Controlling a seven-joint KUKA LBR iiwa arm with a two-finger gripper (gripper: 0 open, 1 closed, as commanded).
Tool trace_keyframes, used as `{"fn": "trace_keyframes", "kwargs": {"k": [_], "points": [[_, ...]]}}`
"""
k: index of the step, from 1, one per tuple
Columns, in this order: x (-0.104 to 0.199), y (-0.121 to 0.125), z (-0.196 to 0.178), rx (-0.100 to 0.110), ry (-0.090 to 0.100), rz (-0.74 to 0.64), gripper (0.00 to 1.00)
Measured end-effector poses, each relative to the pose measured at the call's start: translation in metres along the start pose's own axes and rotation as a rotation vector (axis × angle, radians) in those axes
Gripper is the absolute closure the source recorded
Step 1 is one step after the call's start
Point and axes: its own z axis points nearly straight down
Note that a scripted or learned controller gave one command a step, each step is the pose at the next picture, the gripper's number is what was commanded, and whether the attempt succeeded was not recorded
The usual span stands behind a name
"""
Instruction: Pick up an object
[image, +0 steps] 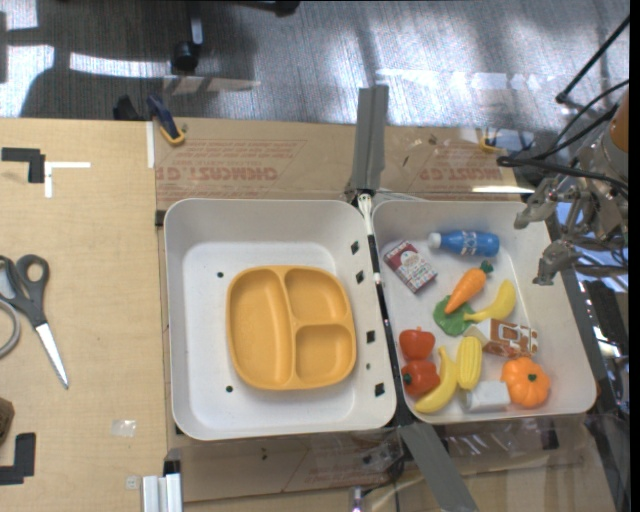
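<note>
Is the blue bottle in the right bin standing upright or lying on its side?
Lying on its side. The blue bottle shows its full length across the right bin floor, white cap pointing left, above the carrot.

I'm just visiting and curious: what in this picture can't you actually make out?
- gripper, camera view: a tangle of cables hides its fingers.
- white block: partly covered by the corn and pumpkin.
- red carton: print too small to read.
- scissors: one handle loop cut off by the left edge.
</note>
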Motion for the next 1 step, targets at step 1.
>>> {"fn": "trace_keyframes", "kwargs": {"k": [1], "points": [[-0.0021,0.0043,0.1398,0.007,-0.019,-0.136,0.00]]}}
